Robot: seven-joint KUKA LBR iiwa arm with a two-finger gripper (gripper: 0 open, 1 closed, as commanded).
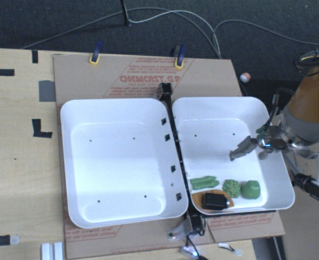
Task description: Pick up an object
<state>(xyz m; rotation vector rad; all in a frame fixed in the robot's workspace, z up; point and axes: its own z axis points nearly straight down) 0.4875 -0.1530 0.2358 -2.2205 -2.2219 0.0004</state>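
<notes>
Four small objects sit bunched at the near edge of the right bin (224, 112): a long green vegetable piece (204, 182), a knobbly green broccoli-like piece (231, 187), a round green piece (250, 189), and a black block (215, 201) lying on a thin orange-brown piece (227, 201). The left bin (116, 161) lies alongside, across the divider.

You would judge all of these light, likely rigid toy food with smooth plastic skin, so expect some slip. The round green piece stands a little apart from the broccoli and offers two opposed sides; take it across its middle. The black block is squarer and may grip more surely, but the piece under it could shift.

From the camera view, the gripper (245, 149) hangs over the right bin's middle, well apart from the cluster. One dark finger (241, 151) juts toward the bin's centre; how wide the jaws stand you cannot tell at this slant. Nothing appears held between them.
</notes>
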